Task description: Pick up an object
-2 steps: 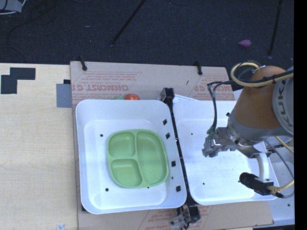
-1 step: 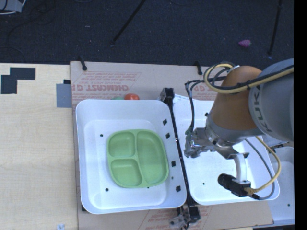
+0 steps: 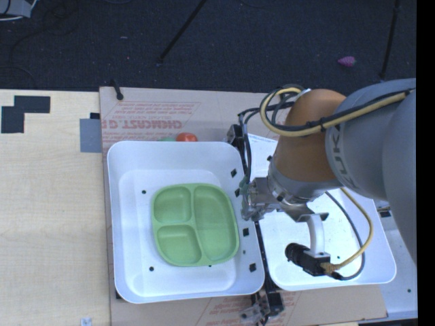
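Observation:
A light green divided plate (image 3: 195, 224) lies flat in the left white bin (image 3: 129, 182), a little right of its middle. The arm's orange band (image 3: 306, 148) hangs over the right bin (image 3: 380, 267). My gripper (image 3: 249, 206) reaches down at the wall between the two bins, just right of the plate's right rim. The wrist hides what lies under it.
A small red object (image 3: 187, 138) with a bit of green beside it sits behind the left bin's far wall. A black part with a yellow cable (image 3: 309, 259) hangs over the right bin's front. Cardboard (image 3: 149, 117) lies under both bins.

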You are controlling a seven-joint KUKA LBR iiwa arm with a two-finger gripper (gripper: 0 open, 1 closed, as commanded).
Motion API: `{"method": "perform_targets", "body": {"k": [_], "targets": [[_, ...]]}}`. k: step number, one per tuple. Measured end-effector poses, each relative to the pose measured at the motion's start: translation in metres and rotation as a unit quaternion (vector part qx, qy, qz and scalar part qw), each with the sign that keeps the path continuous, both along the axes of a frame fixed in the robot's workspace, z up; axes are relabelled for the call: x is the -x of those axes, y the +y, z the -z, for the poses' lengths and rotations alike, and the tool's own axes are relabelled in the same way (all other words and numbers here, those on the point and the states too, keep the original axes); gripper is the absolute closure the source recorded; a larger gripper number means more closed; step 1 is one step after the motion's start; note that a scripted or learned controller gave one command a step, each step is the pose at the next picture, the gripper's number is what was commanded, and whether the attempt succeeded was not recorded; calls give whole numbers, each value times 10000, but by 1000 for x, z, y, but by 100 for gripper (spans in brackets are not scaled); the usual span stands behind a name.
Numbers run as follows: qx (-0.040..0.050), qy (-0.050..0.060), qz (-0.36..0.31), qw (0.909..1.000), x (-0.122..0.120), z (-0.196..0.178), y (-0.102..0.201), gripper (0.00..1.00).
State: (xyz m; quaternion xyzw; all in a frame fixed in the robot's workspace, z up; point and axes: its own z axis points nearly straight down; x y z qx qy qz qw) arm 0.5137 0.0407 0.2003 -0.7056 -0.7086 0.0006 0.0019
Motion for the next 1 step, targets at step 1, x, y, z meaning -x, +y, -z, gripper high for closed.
{"method": "perform_targets", "body": {"k": [1], "targets": [[1, 0, -2, 10000, -10, 2, 55, 100]]}}
